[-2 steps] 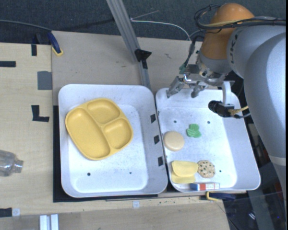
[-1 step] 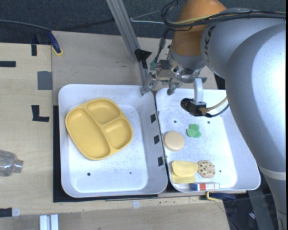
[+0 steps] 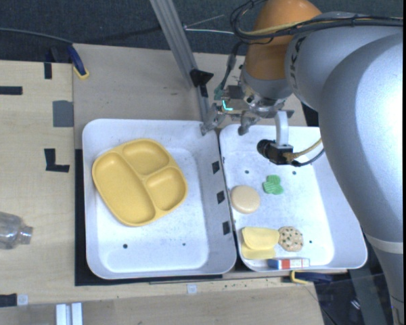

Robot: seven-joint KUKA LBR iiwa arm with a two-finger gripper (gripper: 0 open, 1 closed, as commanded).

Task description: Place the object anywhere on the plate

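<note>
Yellow plate (image 3: 140,180) lay well left of and below the gripper (image 3: 230,124), whose fingers looked parted and held nothing I could see.

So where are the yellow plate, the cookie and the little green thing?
yellow plate (image 3: 139,180): camera view, middle where its dividers meet.
cookie (image 3: 291,238): camera view, its centre.
green thing (image 3: 273,185): camera view, its centre.
</note>
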